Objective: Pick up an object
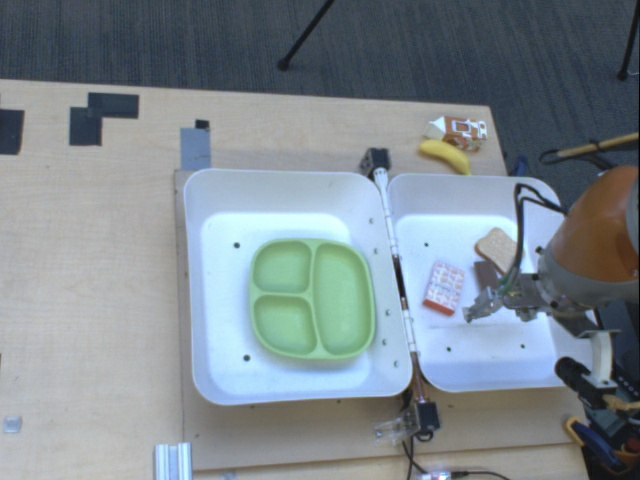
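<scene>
Hovering low in the right bin, the hand hangs just beside the small red-and-white packet; whether it is released or clenched I cannot tell, and nothing shows gripped in it. The wooden surface carries two white bins. One green divided plate, with three compartments, lies in the left bin. The right bin holds two things: the packet near its middle and one tan bread-like slice toward the far side. The packet looks light, flat and probably slick, best pinched across its short edges. The slice looks soft and crushable. One banana lies outside.
</scene>
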Controlling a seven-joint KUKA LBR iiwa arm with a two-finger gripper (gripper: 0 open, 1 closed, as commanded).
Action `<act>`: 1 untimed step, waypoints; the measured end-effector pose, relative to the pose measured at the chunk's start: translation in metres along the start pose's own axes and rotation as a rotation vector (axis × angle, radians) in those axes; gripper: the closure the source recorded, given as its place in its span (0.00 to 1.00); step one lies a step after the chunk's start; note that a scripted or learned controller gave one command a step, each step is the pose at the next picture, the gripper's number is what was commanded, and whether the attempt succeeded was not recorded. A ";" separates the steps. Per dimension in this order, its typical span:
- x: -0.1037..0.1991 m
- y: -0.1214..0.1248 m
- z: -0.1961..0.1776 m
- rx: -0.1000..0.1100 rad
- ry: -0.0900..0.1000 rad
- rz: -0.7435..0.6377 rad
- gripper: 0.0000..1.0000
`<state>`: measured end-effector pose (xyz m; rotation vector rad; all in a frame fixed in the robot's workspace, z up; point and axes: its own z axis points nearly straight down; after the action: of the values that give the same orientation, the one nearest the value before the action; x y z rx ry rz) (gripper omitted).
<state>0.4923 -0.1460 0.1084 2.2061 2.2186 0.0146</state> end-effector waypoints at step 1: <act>0.000 0.002 -0.011 -0.003 0.000 -0.001 1.00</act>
<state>0.4938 -0.1455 0.1189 2.2031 2.2187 0.0185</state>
